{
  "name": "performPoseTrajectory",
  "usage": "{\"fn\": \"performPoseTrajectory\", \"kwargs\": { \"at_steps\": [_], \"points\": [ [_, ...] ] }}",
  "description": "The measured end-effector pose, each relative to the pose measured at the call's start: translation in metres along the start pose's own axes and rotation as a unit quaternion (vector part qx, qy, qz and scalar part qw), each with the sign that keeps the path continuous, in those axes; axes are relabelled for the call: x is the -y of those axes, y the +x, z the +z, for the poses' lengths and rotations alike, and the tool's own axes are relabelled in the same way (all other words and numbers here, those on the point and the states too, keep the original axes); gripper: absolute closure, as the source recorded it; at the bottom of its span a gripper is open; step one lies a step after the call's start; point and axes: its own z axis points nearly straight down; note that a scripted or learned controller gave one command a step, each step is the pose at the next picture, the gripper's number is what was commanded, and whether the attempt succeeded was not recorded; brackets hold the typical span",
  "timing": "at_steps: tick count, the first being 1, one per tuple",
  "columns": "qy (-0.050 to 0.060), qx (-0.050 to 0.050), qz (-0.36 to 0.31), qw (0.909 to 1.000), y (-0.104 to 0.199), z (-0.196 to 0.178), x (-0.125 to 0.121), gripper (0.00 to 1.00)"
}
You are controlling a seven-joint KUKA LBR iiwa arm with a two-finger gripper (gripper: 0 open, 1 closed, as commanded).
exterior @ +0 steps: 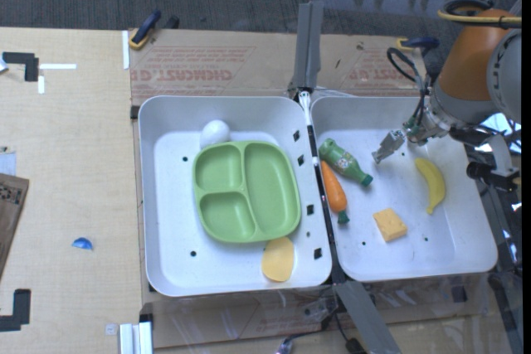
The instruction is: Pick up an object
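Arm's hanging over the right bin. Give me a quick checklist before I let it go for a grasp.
1. Gripper over the right bin: ok.
2. Nothing between its fingers: ok, none seen.
3. Finger opening: cannot tell at this size.
4. Nearest target, green bottle, lies apart from the gripper: ok, but it touches the carrot.
5. Banana and yellow block lie clear of neighbours: ok.
6. Green plate in the left bin, out of the path: ok.
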Motion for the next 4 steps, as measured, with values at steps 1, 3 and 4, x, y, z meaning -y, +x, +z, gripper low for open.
{"fn": "performPoseTrajectory", "kwargs": {
  "at_steps": [1,3,4],
  "points": [
    [0.001,-0.003,0.028,0.9996,-0.016,0.0,0.077,0.0],
    [0.002,-0.001,0.101,0.9949,0.012,0.001,0.108,0.0],
    [0.001,-0.001,0.103,0.9947,0.011,-0.008,0.108,1.0]
  ]
}}
